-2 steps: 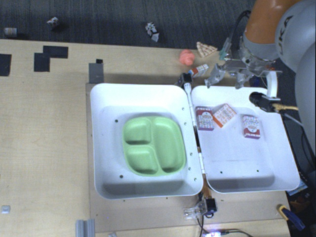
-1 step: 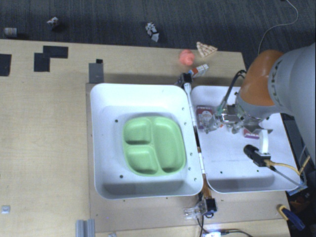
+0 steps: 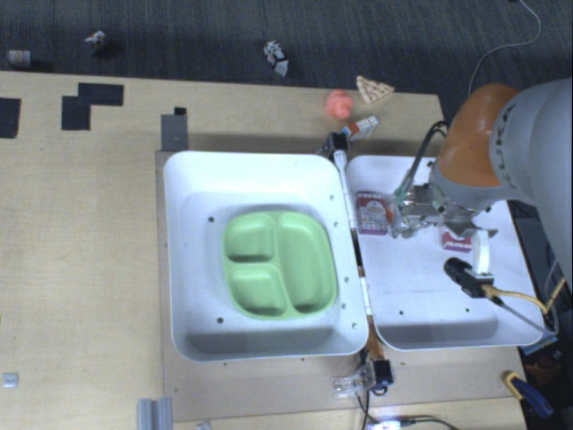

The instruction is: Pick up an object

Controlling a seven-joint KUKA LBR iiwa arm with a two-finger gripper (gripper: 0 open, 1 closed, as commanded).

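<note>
Tool (image 3: 407, 220) low in right white bin (image 3: 430, 330); grip state cannot be told. Small red-and-white packet (image 3: 371, 213) just beside it, nine o'clock.

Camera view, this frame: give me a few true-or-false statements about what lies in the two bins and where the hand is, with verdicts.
1. A green divided plate lies in the left bin. True.
2. The hand is over the left bin. False: it is over the right bin, near its left wall.
3. A red and white packet lies in the right bin, just left of the hand. True.
4. The pink ball lies inside the right bin. False: it sits on the bench, beyond the bins.
5. The hand holds the green divided plate. False: the plate lies in the left bin, apart from the hand.
</note>
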